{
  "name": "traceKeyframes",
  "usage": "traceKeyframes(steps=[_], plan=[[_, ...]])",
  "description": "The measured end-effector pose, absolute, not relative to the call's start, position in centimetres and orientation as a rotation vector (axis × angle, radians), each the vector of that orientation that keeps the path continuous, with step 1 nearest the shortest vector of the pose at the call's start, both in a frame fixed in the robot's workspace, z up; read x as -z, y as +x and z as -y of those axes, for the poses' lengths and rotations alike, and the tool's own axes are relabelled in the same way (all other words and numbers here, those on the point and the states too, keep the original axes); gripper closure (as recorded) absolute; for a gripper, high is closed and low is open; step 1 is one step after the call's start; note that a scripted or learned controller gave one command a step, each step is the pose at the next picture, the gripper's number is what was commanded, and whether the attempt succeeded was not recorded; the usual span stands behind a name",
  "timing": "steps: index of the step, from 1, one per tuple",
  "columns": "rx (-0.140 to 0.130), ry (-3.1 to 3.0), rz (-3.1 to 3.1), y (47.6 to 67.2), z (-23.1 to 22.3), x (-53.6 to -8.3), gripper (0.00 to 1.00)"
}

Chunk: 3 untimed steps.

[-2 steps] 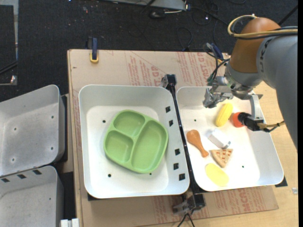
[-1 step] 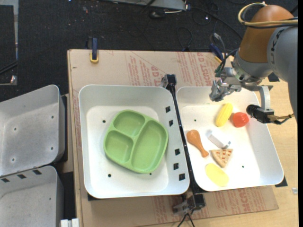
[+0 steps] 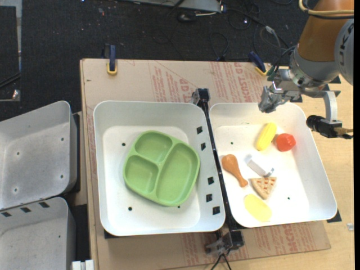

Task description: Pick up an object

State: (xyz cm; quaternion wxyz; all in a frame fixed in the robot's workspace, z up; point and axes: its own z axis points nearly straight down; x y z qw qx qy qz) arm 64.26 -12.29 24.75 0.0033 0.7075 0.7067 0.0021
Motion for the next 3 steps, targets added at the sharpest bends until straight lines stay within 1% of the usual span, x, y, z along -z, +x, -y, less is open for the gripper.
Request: traceKeyframes(steps=[1, 2, 3], plan=[[0.002, 2.217, -2.229, 60.8, 8.1, -24.1, 1.00], [0.001, 2.216, -2.233, 58.6, 2.4, -23.4, 1.00], [0.001, 2.215, -2.233, 55.6, -2.6, -24.2, 1.00]])
